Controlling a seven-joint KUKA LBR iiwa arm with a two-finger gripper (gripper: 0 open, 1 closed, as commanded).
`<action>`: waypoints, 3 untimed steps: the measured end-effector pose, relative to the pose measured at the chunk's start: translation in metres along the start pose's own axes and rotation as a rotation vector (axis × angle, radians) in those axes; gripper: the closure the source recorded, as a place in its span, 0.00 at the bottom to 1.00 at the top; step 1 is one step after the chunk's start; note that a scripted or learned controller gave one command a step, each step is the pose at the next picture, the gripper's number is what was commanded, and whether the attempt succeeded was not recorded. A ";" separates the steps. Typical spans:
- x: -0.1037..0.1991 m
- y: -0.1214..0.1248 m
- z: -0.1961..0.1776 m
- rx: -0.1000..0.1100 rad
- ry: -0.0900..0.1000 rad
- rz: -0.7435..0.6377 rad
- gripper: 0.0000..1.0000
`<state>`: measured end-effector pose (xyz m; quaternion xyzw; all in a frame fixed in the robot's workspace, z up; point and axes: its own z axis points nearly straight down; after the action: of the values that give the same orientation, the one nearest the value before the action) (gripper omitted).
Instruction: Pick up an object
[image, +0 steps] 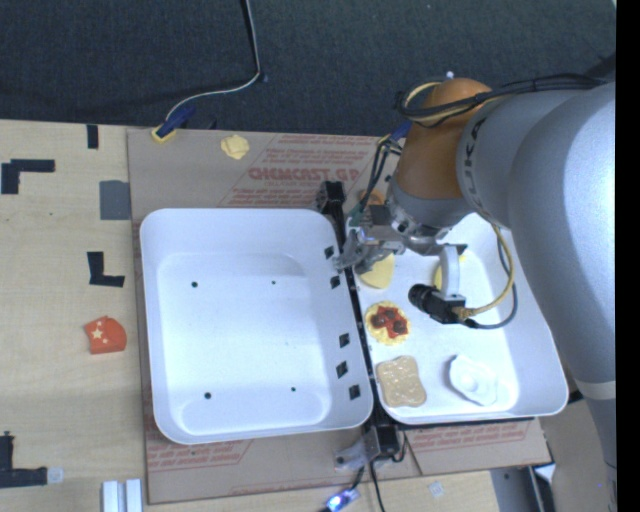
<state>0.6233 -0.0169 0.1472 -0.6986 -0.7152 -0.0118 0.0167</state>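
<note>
My gripper (362, 250) hangs low over the far left corner of the right bin (535, 345), close to the divide between the two bins. Right beneath and beside it lies a pale yellow piece (380, 271), partly hidden by the gripper. Whether the gripper touches it I cannot tell. Nearer the front along the bin's left side lie a small round pizza with red topping (388, 321) and a tan slice of toast (401, 381). A white crumpled object (472, 380) rests at the bin's front right.
The left bin (160, 300) stands beside the right one. Outside the bins, a red object (106, 335) lies on the bench at the left and a small yellow lump (235, 147) on the cardboard at the back. The arm covers the right bin's far right.
</note>
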 end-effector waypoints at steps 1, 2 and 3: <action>-0.021 -0.021 -0.214 -0.025 -0.043 0.022 1.00; 0.019 -0.008 -0.158 -0.002 -0.040 0.019 1.00; 0.006 0.042 -0.099 -0.001 -0.042 0.023 1.00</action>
<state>0.6658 -0.0135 0.2456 -0.7068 -0.7074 0.0027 0.0012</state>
